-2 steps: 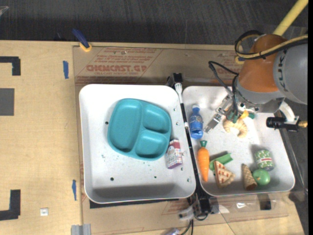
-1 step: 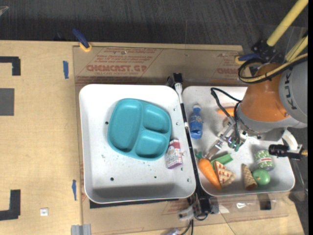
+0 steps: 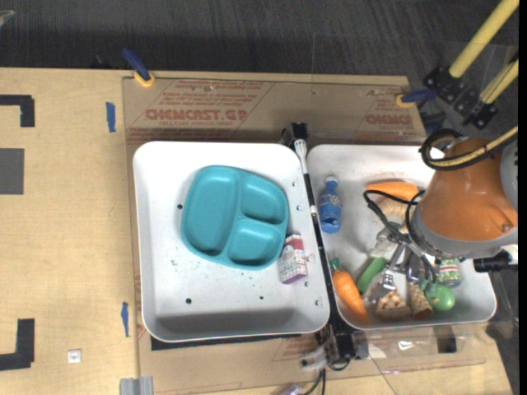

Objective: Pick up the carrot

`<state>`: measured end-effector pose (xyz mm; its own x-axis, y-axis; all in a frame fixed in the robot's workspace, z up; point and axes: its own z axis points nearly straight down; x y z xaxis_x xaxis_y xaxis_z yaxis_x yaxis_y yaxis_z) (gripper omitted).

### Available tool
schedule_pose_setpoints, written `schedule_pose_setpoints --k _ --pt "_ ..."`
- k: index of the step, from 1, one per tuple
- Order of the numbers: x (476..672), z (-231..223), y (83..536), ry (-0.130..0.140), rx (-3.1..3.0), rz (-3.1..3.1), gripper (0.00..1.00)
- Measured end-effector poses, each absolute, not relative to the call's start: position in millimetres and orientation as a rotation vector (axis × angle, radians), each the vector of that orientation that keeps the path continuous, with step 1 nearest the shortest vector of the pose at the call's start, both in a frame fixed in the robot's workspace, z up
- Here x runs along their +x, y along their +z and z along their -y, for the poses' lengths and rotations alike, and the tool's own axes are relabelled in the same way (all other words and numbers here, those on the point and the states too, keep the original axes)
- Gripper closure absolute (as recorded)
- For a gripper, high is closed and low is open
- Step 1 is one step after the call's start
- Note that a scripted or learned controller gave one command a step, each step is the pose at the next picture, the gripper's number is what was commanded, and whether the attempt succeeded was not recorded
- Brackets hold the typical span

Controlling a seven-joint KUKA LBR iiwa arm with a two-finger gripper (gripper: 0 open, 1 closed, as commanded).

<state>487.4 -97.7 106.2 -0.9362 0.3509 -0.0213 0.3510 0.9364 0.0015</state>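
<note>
Holding one teal plate, left bin; one carrot at right bin's 7 o'clock; end effector state: cannot tell.

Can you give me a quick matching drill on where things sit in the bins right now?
Things:
1. carrot
2. teal divided plate
3. blue bottle
4. small pouch

Places:
A. middle of the left bin
B. right bin, upper left, near the divider
C. right bin, lower left corner
D. left bin, by its right wall, below the plate

Pairs: 1-C, 2-A, 3-B, 4-D
</note>
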Motion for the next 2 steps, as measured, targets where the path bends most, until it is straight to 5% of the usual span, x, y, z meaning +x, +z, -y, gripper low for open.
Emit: schedule_pose_setpoints --k 1,2 --pt "482.4 54 187 0.002 0.232 -3.122 0.0" --pt "481.6 31 185 0.002 -0.117 -3.134 0.0"
